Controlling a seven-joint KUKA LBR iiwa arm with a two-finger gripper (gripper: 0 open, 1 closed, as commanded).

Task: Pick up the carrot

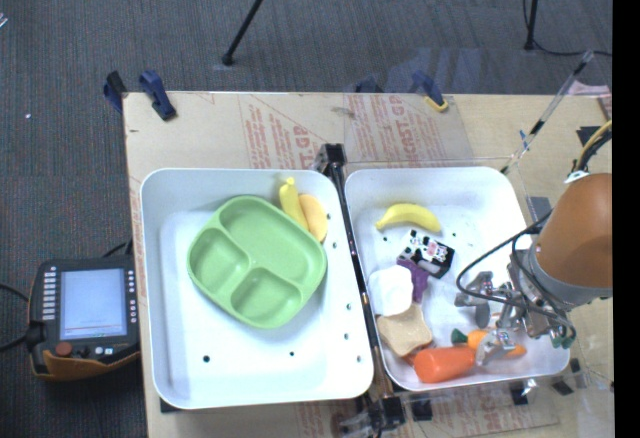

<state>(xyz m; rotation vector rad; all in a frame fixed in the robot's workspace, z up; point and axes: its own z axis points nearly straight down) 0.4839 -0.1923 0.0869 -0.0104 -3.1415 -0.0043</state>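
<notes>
- The carrot (445,363), orange and stubby, is lying on its side along the near wall of the right bin.
- Its green-topped end is pointing right, toward the bin's near right corner.

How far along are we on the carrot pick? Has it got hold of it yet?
Done: the arm has reached into the right bin, and the gripper sits low at the carrot, near its thin end. In hand: the approach; from this view I cannot tell whether it has a hold. Left: a confirmed grasp and the lift, since the carrot lies on the bin floor beside the bread slice.
</notes>
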